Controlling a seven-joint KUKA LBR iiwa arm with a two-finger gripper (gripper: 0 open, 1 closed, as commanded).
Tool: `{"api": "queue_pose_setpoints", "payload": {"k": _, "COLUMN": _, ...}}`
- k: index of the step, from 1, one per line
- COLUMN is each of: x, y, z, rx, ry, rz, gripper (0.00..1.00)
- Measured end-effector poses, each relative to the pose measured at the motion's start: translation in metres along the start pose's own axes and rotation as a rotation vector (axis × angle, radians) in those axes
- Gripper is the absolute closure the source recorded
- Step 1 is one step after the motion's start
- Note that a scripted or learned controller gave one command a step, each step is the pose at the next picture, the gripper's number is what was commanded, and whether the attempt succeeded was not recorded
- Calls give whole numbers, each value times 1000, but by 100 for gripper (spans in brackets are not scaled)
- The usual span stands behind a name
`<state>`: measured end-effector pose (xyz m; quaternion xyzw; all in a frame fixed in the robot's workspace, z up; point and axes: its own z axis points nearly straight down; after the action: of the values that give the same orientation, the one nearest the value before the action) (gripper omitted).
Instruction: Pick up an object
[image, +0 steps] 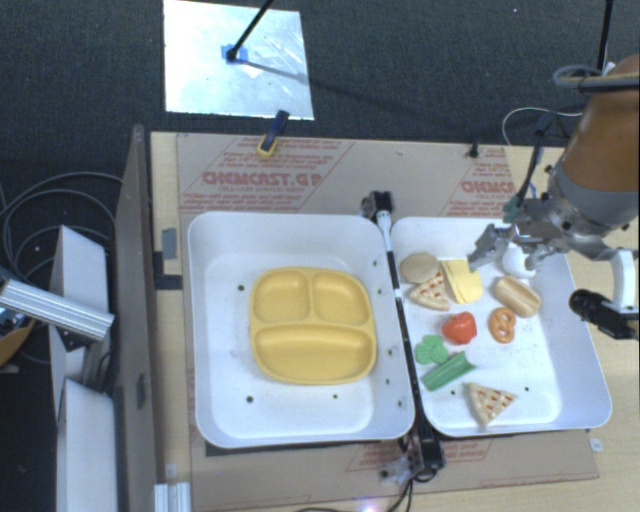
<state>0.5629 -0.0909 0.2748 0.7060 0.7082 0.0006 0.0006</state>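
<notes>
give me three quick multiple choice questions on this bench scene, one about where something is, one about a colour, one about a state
1. Where does the yellow divided plate lie?
A. in the left bin
B. in the right bin
C. on the cardboard outside the bins

2. What colour is the tomato-like toy in the right bin?
A. blue
B. red
C. white

3. What do the plate's compartments hold?
A. nothing
B. a pizza slice
C. all the toy foods

Answers:
1. A, it sits in the middle of the left bin.
2. B, it is bright red, beside the pretzel.
3. A, all three hollows show bare yellow; the food lies in the right bin.
</notes>
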Motion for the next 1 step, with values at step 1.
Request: {"api": "queue_pose_setpoints", "payload": {"k": 1, "x": -24, "y": -36, "z": 111, "rx": 13, "ry": 1, "rz": 5, "gripper": 0}}
